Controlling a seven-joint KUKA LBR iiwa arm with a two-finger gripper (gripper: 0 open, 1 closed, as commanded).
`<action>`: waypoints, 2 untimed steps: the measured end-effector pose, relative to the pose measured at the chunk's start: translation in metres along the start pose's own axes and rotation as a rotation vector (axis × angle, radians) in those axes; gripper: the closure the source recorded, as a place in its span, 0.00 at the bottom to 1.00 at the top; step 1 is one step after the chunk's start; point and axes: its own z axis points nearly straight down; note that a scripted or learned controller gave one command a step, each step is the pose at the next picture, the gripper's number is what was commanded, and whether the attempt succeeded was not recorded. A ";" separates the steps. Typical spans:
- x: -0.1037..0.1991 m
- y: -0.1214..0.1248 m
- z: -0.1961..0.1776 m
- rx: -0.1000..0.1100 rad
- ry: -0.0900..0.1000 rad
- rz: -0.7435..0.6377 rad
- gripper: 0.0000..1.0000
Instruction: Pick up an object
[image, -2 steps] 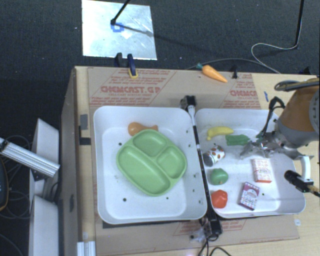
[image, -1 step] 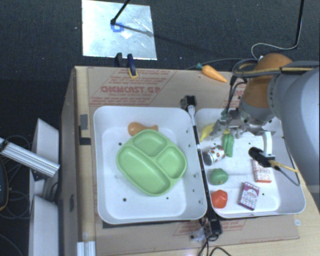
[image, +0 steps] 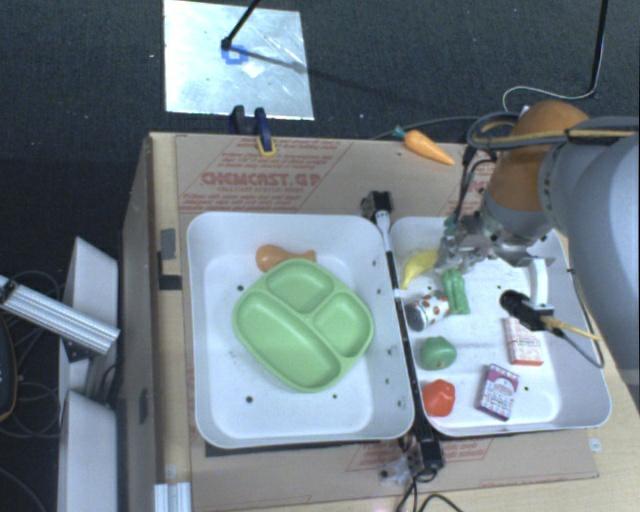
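While the grey arm leans in from the right, its hand sits low near the far left corner of the right bin, just above a smooth green stick and beside one curved yellow piece. Whether the hand is spread or pressed together I cannot tell. Along that bin's left wall lie a spotted white cup, a rounded green lump and a glossy red one. Two small flat boxes rest toward the near right corner. The left bin holds one green three-part plate and an orange lump.
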 end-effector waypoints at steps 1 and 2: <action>0.036 -0.048 -0.125 -0.002 0.002 0.002 1.00; 0.097 -0.089 -0.148 0.002 0.004 0.004 1.00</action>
